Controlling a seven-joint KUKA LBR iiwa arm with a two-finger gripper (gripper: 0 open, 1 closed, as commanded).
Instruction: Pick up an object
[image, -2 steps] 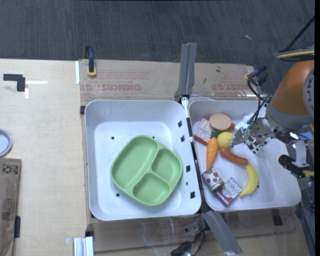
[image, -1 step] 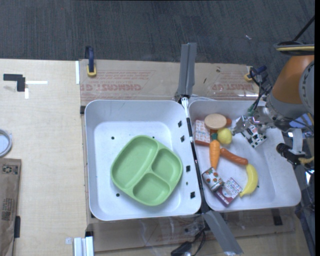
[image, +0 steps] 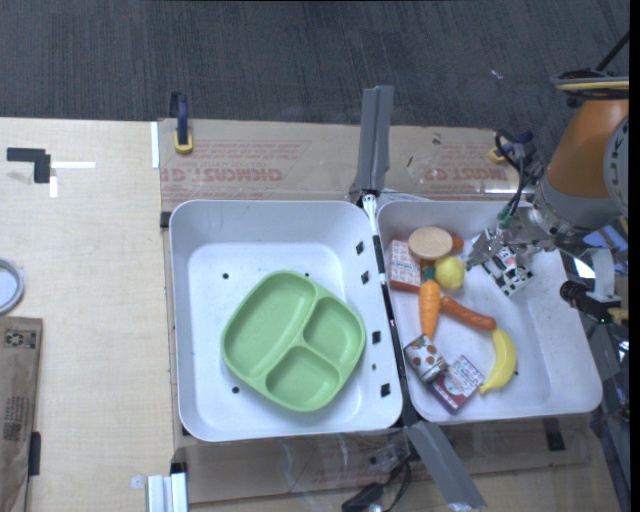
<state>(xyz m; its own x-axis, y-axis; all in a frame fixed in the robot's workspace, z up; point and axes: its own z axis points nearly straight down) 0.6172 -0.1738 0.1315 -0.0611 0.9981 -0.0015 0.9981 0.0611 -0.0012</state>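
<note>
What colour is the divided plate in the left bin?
Light green plate, shown in the camera view.

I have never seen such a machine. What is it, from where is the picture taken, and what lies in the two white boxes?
One camera looks down at a slant on a bench. The grey and orange machine at the right is a robot arm; its pincer hovers over the right bin. That bin contains toy food: a carrot, a lemon, a banana and small cartons. The left bin contains a green divided plate. Nothing visible sits between the pincer's fingers.
</note>
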